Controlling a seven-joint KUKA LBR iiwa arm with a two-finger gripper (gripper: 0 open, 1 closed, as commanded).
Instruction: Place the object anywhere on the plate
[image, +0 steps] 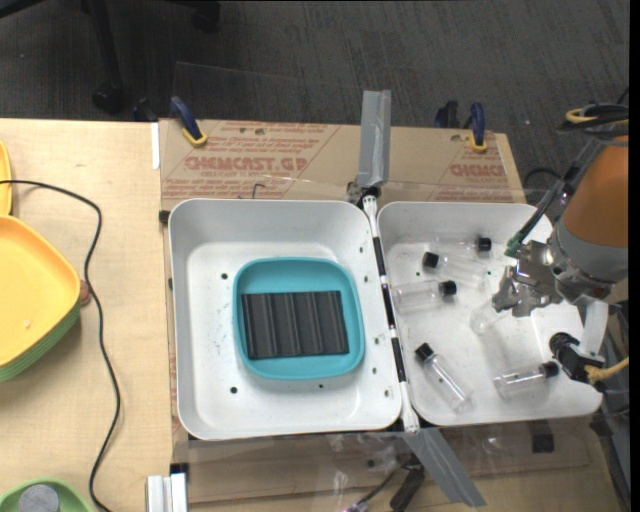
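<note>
A teal plate (297, 275) with a dark ribbed centre lies in the left white bin (200, 300). Several clear plastic vials with black caps are scattered in the right bin (470, 400): one near the front (442, 373), one at the front right (522, 379), one near the middle (425, 293), and others toward the back (466, 245). My gripper (512, 293) hangs low over the right part of the right bin, just above another clear vial (489, 319). Nothing is visibly held in it.
The arm's orange band (603, 195) and grey wrist reach in from the right. A metal divider (375, 130) stands behind the seam between the bins. Yellow and green dishes (30, 300) and a black cable (100, 330) lie on the wooden table to the left.
</note>
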